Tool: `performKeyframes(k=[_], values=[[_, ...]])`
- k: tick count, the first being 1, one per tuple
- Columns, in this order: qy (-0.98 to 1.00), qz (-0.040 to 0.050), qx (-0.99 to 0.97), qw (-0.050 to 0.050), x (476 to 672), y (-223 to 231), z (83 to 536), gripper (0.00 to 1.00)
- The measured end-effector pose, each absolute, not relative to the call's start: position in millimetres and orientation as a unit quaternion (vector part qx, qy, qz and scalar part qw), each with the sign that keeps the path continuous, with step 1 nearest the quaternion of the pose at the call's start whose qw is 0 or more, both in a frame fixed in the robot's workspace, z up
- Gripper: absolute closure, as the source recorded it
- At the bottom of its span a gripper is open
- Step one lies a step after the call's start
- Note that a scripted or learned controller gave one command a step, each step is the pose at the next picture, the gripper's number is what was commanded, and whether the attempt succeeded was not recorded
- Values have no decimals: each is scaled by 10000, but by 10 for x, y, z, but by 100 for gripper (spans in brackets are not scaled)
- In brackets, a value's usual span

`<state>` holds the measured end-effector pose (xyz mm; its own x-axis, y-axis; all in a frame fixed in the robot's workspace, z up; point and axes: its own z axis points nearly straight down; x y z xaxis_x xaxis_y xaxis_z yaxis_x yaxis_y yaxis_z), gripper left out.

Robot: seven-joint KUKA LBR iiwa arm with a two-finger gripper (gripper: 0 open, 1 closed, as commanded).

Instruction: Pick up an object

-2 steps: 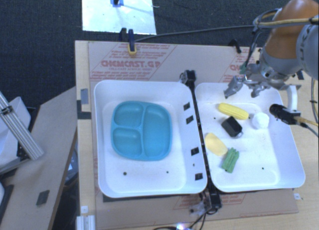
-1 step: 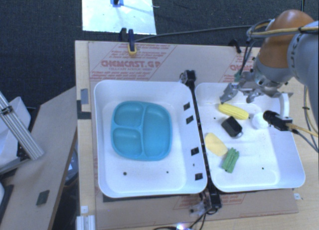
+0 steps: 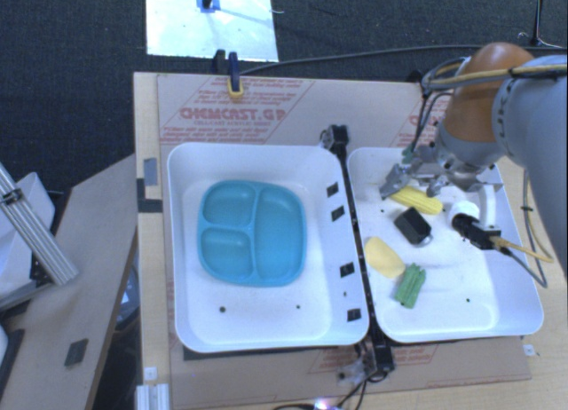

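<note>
Presently a yellow corn-like piece (image 3: 417, 200) lies in the right bin (image 3: 515, 315), touching the gripper (image 3: 410, 179) at its upper end; whether the jaws are closed or apart cannot be told. Nearby lie a black block (image 3: 413, 225), a pale yellow lump (image 3: 384, 257) and a green piece (image 3: 410, 285). A blue divided plate (image 3: 252, 232) sits in the left bin (image 3: 266, 333). Dark carpet (image 3: 71, 44) surrounds the bench.

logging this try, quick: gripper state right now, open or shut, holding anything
gripper: cannot be told; it sits low in the right bin, just over the yellow object.
</note>
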<state>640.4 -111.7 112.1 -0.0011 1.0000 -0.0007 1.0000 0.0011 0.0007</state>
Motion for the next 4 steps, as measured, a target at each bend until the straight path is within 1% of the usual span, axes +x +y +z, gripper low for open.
performKeyframes(k=[1,3,4], values=[[7072,22,7070,36,6426,-1124,1262,100],[7085,22,7057,30,6472,-1202,2172,100],[7102,9,7040,-5,6320,-680,2085,100]])
